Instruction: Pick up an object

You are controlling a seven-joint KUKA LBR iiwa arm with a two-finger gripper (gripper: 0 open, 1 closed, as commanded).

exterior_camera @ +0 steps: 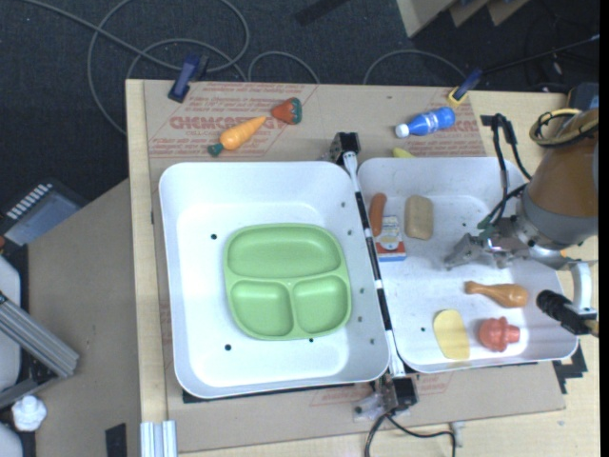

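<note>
A: Over the right bin (pixel 447 174), the pincer (pixel 463 252) hangs low with its two fingers spread apart, nothing between them. Which item should it take?

B: My pick is the drumstick (pixel 498 293); it lies just below and right of the fingertips. The bread (pixel 419 217) sits up-left of them, a little farther off.

A: And the rest?

B: A sausage (pixel 379 209) and a small carton (pixel 390 246) lie by the bin's left wall, a yellow piece (pixel 451 333) and a red toy (pixel 497 333) near the front edge. The green tray (pixel 285 279) fills the left bin (pixel 190 217) and looks too wide to grip.

A: How to do it well?

B: I'd centre over the drumstick's thick end, turn the wrist so the fingers straddle its narrow width, descend until the tips nearly meet the floor, then squeeze and lift straight up. The thin end would likely slip out, and the red toy is near enough to get nudged.
</note>
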